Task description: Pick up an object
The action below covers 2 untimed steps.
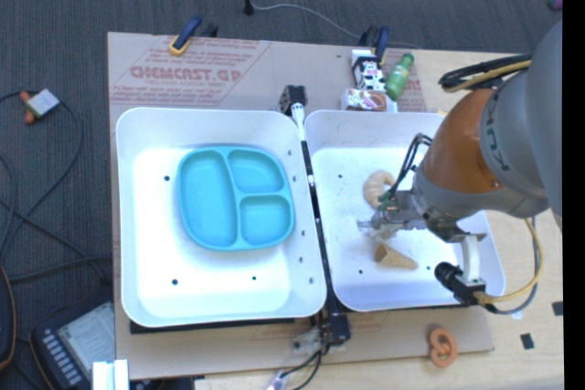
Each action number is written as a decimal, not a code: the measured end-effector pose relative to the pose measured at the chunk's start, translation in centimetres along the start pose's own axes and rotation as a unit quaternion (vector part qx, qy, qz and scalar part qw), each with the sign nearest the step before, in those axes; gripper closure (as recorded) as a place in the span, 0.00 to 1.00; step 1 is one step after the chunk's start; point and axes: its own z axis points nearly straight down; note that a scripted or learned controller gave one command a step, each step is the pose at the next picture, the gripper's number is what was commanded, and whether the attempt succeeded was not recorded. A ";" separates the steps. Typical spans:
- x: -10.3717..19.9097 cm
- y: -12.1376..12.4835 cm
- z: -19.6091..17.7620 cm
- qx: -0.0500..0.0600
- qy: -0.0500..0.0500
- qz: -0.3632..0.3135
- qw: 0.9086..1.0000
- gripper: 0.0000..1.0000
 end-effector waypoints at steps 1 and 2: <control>-1.6 3.5 -3.6 0.005 0.002 -0.001 1.000 1.00; -0.4 6.7 -3.9 0.005 0.003 -0.002 1.000 1.00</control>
